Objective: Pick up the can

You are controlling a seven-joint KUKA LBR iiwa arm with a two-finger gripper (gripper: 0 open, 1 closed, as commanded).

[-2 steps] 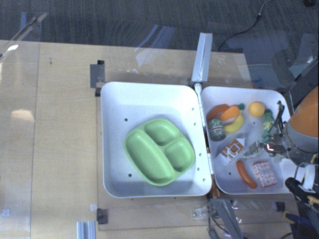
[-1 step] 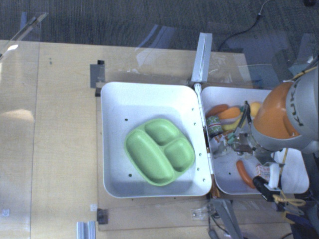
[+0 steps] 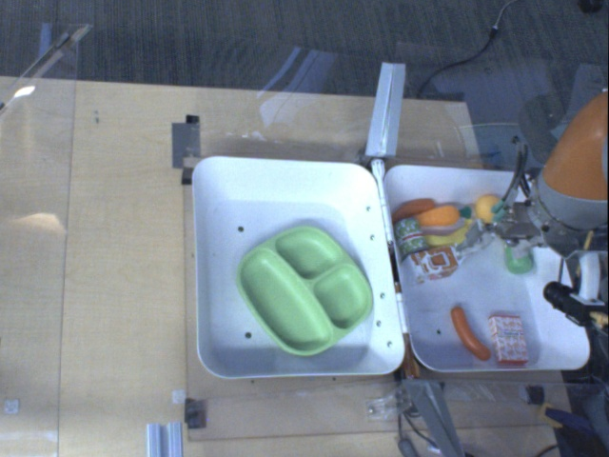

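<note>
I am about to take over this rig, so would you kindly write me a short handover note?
Hand: low over the right white bin, near its far side; grip state unclear.
Can: the green-banded can lies on its side at that bin's left edge, among food items, apart from the hand.
Left white bin: holds a green divided plastic tray.
Done: nothing lifted.
Left: grasp and raise the can.

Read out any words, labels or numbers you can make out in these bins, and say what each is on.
None can be read.
Can: label print too blurred.
Red and white packet: print too small to read.
Green divided tray: no text visible.
</note>
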